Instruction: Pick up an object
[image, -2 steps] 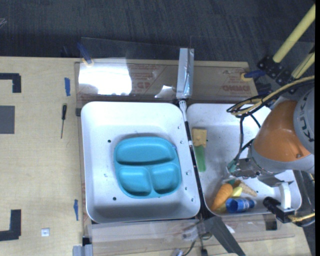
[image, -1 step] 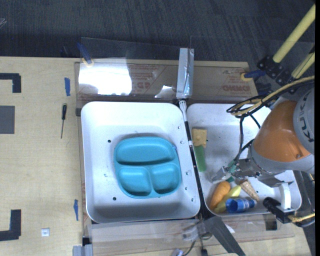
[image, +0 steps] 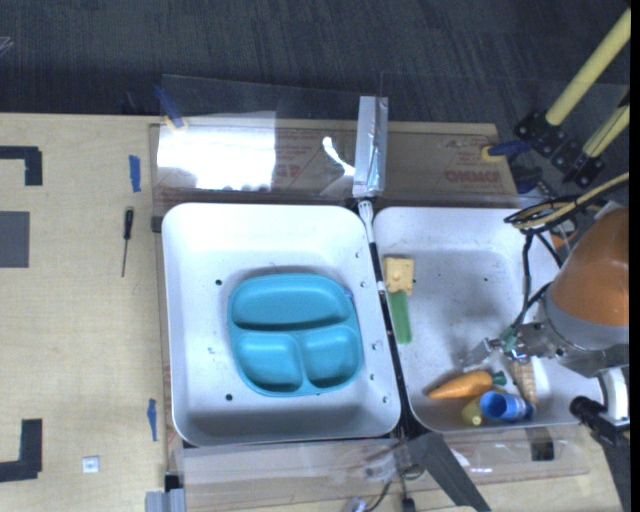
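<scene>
In the right-hand white bin (image: 450, 250), the grey arm with its orange band (image: 600, 275) reaches in from the right edge, its gripper (image: 510, 350) lowered near the bin's front right corner. From where I stand I cannot tell how the gripper is set; cables and metal parts crowd the tip. Just below it lies a cluster of small things: an orange carrot-shaped toy (image: 462, 384) lying on its side, a blue cylinder (image: 497, 406) just beside it toward the front wall, and a pale cone-like piece (image: 524, 383) close against the gripper. None of them can be seen held by the gripper. Well apart, along the bin's left wall, a green stick with a yellow block at its far end (image: 400, 300) lies lengthwise. The left bin (image: 190, 250) holds a turquoise divided plate (image: 293, 332) with three compartments, resting near the middle. Both bins sit side by side on the light wooden desk (image: 70, 330), where a thin screwdriver-like tool (image: 127, 240) lies well to the left of the bins.
</scene>
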